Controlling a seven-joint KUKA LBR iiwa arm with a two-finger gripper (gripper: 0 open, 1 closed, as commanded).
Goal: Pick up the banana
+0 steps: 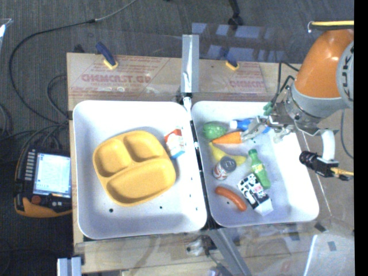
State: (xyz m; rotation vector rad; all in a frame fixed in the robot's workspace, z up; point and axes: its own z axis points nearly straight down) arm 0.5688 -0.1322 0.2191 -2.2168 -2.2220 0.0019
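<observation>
Banana not picked yet, task is at approach stage.
My gripper [265,125] hangs over right bin [299,211], near its back edge, above the carrot [233,137]; can't tell if open or shut. Banana [221,153] lies under the carrot by the bin's left wall, untouched; grasp & lift remain.

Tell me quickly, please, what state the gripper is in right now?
Gripper: cannot be told; it sits over the right bin beside the carrot, above the banana.
</observation>
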